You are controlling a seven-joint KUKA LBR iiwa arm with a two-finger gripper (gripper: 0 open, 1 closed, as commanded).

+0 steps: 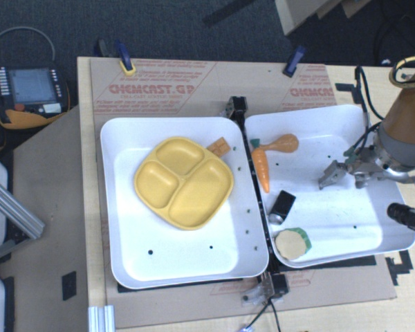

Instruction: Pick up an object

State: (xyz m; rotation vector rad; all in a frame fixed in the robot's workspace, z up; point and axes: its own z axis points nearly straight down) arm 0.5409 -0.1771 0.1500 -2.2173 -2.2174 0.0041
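Observation:
In the right bin (332,126), an orange carrot (262,169) lies along the left wall. A tan spoon-shaped piece (282,144) sits just above it. Lower down are a small black block (283,205) and a round beige disc with a green edge (291,243). My gripper (346,177) hangs over the right half of this bin, open, with nothing between its fingers. It is well to the right of all these objects. The left bin (124,241) holds a yellow divided plate (184,182) with a small brown piece (218,146) at its upper right edge.
The two bins meet at a black centre clamp (236,106). The arm's grey and orange wrist (404,126) stands over the right bin's far right edge. A teach pendant (29,88) lies off the bench at the left.

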